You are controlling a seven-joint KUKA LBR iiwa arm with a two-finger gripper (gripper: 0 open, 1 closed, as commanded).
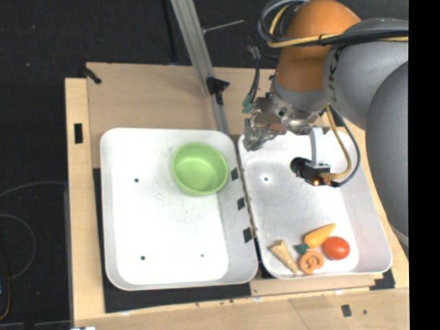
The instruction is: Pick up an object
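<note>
A light green bowl (pixel 200 169) sits upright in the left bin (pixel 137 253), near its back right corner. In the right bin (pixel 364 205), at the front, lie a red tomato (pixel 336 247), an orange carrot-like piece (pixel 320 235), an orange ring-shaped piece (pixel 311 261) and a tan wedge (pixel 283 256), close together. My gripper (pixel 255 140) hangs over the back left corner of the right bin, near the divide between the bins, with nothing seen in it. It is well behind the toy food and to the right of the bowl.
A slanted metal rail (pixel 196 50) runs from the top down to the bins' back edge. Cables (pixel 344 158) and a small black part (pixel 306 168) hang under the wrist over the right bin. The wooden bench (pixel 137 95) surrounds both bins.
</note>
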